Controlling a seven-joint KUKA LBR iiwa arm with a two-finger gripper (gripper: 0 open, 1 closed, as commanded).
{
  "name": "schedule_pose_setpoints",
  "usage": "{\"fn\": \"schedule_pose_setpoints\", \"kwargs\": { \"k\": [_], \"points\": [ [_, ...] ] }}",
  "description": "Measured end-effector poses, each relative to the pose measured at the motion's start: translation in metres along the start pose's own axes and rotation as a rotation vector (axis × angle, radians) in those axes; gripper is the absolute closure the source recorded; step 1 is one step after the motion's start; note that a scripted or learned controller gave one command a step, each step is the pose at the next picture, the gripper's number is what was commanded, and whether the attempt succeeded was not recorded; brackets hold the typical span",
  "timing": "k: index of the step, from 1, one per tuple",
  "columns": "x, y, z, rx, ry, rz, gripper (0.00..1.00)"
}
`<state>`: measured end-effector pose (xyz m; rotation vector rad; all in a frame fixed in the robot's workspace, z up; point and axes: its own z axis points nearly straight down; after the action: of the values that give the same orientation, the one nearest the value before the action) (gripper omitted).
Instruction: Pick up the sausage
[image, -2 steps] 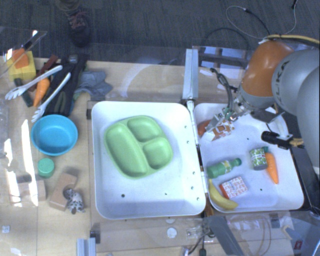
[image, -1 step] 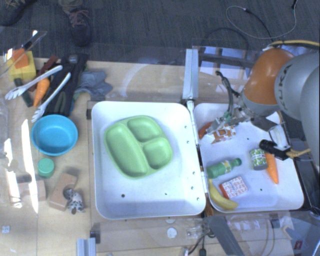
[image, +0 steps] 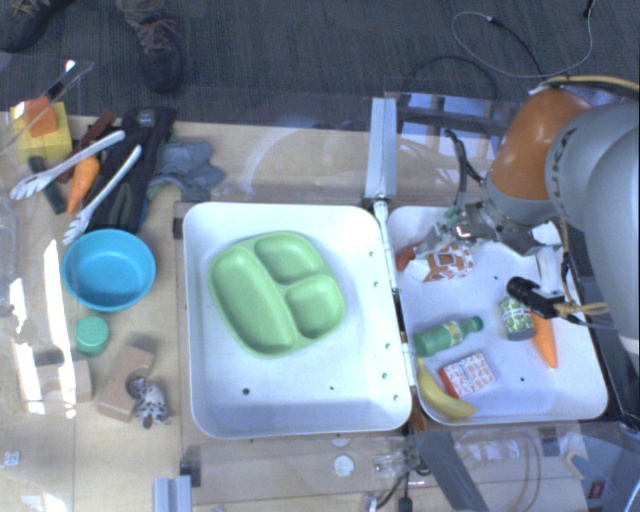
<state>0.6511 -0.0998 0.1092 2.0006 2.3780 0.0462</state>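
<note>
The hand (image: 447, 226) hangs over the right bin (image: 590, 395) — just beside the sausage (image: 404, 258).

Sausage (image: 404, 258): small, stubby, reddish-brown. Lying flat on the floor of the right bin (image: 590, 400), in its far left part, close against the left wall. Set at a slant, lower end toward the wall, upper end pointing away to the right. Just left of an orange-and-white packet (image: 447, 264). Small and blurred, so ends and surface hard to make out.
</note>
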Motion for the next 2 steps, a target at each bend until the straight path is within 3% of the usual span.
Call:
{"fn": "schedule_pose_setpoints", "kwargs": {
  "k": [1,2],
  "points": [
    [0.013,-0.049,-0.004,-0.017,-0.011,-0.116,0.0],
    [-0.011,-0.01,0.0,0.0,-0.002,0.113,0.0]
  ]
}}
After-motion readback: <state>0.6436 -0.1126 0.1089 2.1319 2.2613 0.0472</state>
